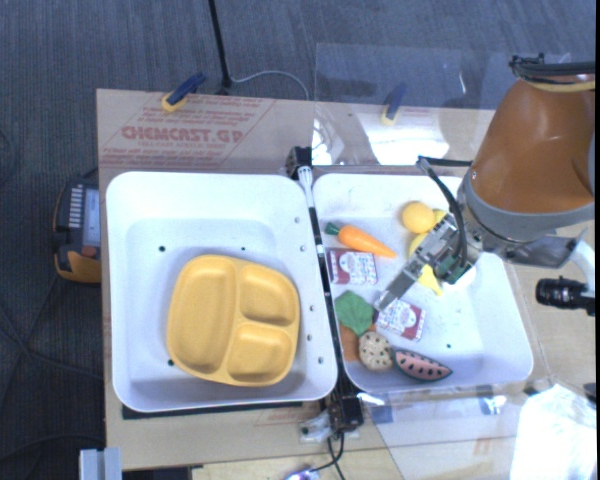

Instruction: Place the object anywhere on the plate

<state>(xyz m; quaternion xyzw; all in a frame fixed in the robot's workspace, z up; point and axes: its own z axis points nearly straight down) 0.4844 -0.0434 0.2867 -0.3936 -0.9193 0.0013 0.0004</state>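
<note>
Item: one yellow divided plate, three compartments, lying in the left bin and bearing nothing. Item: right bin, holding a loose group of toy foods: carrot with its long axis running from upper left to lower right; lemon toward the far side; two red-and-white packets, one near the divider between the bins, the other nearer the middle; green leaf piece; cookie; watermelon slice at the near edge. Item: hand, slanting down and to the left from the wrist, its tip low over the nearer packet and just beside the leaf piece; whether it is spread or pressed together cannot be told from this view, and nothing is seen pinched in it. Governing relation: the likeliest object, the packet under the tip, lies directly at the hand, while the plate lies well apart to the left, across the divider. Judgement: pickup not yet secured; the carry must run leftward over both bin walls.
</note>
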